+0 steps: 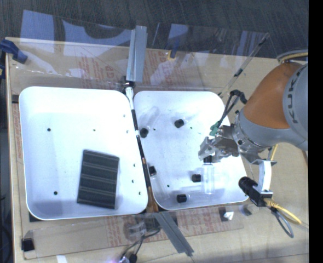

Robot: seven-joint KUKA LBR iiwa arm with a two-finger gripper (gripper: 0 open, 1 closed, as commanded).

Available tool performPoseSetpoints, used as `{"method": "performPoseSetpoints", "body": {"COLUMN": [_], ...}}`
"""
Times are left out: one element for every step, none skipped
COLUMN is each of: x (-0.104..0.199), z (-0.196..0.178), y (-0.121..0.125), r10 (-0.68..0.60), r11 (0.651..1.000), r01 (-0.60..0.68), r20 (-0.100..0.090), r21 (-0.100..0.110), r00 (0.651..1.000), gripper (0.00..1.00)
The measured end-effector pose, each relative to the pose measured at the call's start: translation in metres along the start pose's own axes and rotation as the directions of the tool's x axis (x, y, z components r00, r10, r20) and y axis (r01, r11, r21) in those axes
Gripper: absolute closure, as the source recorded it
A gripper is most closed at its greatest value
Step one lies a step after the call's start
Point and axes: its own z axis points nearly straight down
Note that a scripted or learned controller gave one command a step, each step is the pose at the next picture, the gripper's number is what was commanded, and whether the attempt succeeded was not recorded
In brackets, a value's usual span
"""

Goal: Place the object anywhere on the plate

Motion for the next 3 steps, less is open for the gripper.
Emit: {"method": "performPoseSetpoints", "body": {"x": [0.118, 0.229, 0.322], "z": [0.022, 0.017, 0.072], "y": [0.029, 0.080, 0.107], "r10": [-0.234, -0.560, -0.697], "r11": [0.972, 0.829, 0.717], "r01": [0.234, 0.560, 0.697], "r20": [0.003, 0.004, 0.003], "r21": [-0.001, -0.003, -0.001], "r00": [0.972, 0.829, 0.717], "gripper": [1.00, 1.00, 1.00]}}
